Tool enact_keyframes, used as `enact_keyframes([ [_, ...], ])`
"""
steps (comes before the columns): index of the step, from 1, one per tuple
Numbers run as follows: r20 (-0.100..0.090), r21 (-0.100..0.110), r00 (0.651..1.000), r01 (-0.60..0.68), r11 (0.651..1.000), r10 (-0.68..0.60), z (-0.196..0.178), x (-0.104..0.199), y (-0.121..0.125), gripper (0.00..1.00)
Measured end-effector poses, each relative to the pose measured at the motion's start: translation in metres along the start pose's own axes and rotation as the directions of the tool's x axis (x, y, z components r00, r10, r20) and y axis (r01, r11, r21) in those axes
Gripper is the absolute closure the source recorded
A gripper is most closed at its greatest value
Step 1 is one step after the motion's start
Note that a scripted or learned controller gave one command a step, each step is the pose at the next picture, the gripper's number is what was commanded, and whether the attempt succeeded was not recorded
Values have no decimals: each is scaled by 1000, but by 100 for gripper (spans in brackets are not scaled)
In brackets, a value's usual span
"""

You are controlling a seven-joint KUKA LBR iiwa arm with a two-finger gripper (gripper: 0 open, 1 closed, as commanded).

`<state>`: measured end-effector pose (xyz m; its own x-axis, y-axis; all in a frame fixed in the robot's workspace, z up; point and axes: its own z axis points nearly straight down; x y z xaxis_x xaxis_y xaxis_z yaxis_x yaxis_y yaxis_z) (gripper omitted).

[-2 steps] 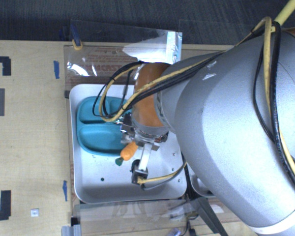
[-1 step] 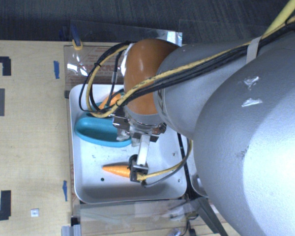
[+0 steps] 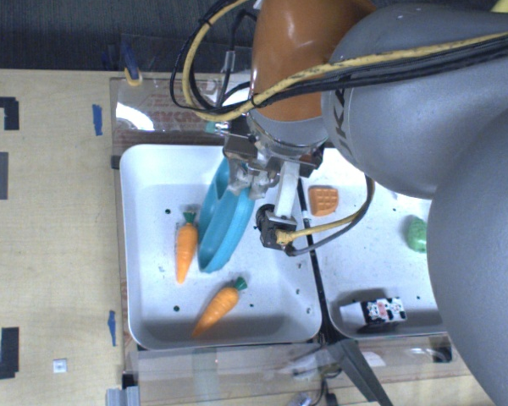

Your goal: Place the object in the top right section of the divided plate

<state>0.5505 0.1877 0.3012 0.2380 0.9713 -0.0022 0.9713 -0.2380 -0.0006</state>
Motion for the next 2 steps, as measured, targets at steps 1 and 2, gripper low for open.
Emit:
enact_keyframes([
  [1, -4, 0, 974, -228, 974, 228, 203, -36, 40, 100],
  [2, -2, -15, 993, 120, 993, -120, 206, -8, 113, 100],
])
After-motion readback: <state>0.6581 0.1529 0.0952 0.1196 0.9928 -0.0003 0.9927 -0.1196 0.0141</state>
